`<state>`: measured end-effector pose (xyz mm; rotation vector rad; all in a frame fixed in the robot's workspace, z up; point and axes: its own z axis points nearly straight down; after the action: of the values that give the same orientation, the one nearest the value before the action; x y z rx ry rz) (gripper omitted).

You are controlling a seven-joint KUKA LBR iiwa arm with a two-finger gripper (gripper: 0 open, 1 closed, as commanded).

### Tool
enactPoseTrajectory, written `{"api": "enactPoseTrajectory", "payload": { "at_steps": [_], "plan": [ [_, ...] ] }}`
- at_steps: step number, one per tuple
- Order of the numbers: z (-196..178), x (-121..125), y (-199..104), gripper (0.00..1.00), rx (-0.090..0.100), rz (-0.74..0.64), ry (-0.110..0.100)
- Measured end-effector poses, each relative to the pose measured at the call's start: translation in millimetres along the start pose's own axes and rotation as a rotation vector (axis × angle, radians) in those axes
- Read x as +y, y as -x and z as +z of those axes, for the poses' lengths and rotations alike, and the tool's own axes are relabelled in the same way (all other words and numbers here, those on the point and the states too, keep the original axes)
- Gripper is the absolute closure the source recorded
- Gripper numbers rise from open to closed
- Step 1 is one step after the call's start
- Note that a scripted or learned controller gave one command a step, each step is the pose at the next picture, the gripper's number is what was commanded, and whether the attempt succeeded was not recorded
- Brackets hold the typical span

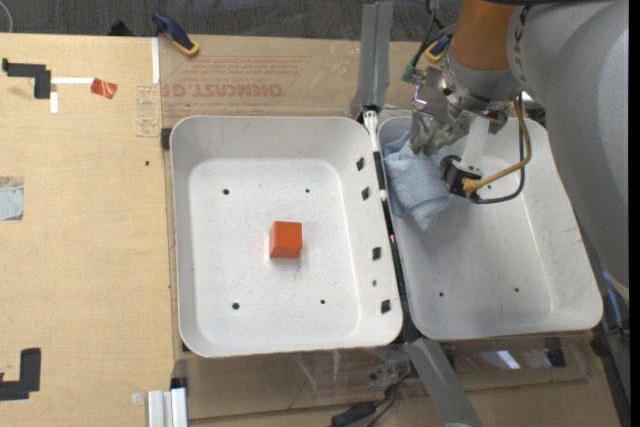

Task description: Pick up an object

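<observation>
Arm (560,45) in from the right, orange band up top, wrist angled down over the right bin (500,305) — gripper (432,140) sits low at that bin's far left corner, right on a crumpled pale blue-grey cloth (415,187). Cloth is bunched against the bin's left wall, nr the far edge, spilling a bit toward the bin's middle. Gripper tips look buried in or touching the cloth's top end, but can't tell if the pincer is open or closed — too much cabling and wrist hardware in the way. Over in the left bin (200,245), a small orange-red cube (286,240) sits alone approx. at the centre, well apart from the gripper.
</observation>
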<state>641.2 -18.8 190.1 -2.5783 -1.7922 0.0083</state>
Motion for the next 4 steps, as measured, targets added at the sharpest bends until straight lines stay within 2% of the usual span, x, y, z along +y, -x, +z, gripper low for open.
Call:
{"api": "enactPoseTrajectory", "payload": {
  "at_steps": [1,2,3,4],
  "plan": [
    [0,38,53,1.0,0.0,-0.196,0.002],
    [0,21,7,1.0,0.001,-0.141,0.0],
    [0,11,-18,1.0,0.0,-0.028,0.002],
    [0,26,22,1.0,0.001,0.23,0.001]
  ]
}}
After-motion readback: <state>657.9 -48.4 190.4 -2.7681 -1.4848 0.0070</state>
